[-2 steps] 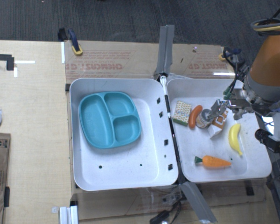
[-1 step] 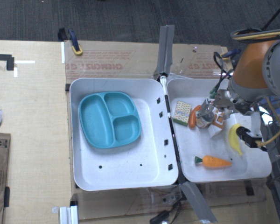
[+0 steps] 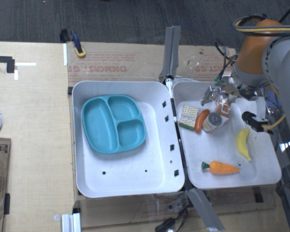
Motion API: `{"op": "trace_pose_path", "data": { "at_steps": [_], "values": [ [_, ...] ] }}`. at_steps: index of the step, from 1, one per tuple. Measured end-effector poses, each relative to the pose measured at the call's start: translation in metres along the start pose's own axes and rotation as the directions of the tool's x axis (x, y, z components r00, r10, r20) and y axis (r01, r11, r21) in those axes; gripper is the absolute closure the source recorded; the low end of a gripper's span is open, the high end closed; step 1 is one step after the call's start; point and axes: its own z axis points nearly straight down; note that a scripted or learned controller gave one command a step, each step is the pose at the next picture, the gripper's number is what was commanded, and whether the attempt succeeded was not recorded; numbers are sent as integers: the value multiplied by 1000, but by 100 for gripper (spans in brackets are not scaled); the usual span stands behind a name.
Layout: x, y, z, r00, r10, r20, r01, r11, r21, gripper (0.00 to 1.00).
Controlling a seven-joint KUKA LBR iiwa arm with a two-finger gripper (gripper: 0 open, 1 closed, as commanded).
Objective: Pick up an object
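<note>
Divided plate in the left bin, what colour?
Light blue, teal-ish: the divided plate is clear in the camera view.

Dark grey carpet floor behind my bench; light wood benchtop, cardboard sheet under the bins, grey metal divider post.

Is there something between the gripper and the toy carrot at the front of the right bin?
Nothing visible blocks it. The gripper hangs at the back of the right bin, above a small can and a sausage. The toy carrot lies alone on bare floor; the banana lies off to its right.
</note>
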Motion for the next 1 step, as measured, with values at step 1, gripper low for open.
{"op": "trace_pose_path", "data": {
  "at_steps": [1],
  "values": [
    [-47,-1,15,1000,16,-9,-16,1000,21,0]
  ]
}}
